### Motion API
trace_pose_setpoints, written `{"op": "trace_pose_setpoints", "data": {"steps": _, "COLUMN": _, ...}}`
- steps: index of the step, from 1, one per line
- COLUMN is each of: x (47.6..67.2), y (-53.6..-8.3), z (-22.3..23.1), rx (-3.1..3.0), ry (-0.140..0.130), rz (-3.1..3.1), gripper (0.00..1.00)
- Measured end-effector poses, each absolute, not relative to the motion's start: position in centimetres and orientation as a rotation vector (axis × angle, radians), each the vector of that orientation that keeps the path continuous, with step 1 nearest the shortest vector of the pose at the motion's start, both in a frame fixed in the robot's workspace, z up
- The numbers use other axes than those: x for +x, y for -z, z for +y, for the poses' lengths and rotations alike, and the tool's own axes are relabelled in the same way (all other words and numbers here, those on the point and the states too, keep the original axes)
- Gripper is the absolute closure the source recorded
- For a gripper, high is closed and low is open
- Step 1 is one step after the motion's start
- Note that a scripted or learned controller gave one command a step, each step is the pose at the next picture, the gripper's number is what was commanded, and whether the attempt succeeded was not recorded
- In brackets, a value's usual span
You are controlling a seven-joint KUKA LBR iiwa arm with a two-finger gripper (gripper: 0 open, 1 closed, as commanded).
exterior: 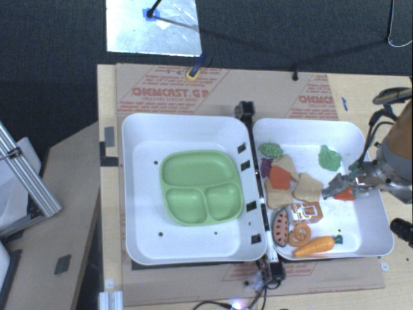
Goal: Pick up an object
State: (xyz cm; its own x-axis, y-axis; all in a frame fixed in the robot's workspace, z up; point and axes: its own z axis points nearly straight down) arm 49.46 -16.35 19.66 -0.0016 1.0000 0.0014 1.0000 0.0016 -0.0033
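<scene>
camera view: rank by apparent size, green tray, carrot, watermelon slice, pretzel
1. green tray, by far the largest
2. carrot
3. watermelon slice, slightly shorter than the carrot
4. pretzel, close to the watermelon slice; that order is unsure

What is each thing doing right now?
Green tray: lying flat in the left bin.
Carrot: lying on its side in the right bin.
Bread slice: lying flat among the toy foods.
Pretzel: flat, beside the carrot.
Gripper: low over the right bin, by a red piece.
</scene>
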Motion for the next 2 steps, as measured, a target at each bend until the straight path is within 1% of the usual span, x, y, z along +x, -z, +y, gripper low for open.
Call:
{"op": "trace_pose_setpoints", "data": {"steps": 1, "x": 49.4, "y": -13.7, "z": -17.1, "rx": -2.218, "ry": -0.003, "rz": -2.22, "gripper": 0.0}}
{"op": "trace_pose_setpoints", "data": {"steps": 2, "x": 49.9, "y": -10.7, "z": -17.1, "rx": -2.22, "ry": 0.014, "rz": -2.232, "gripper": 0.0}}
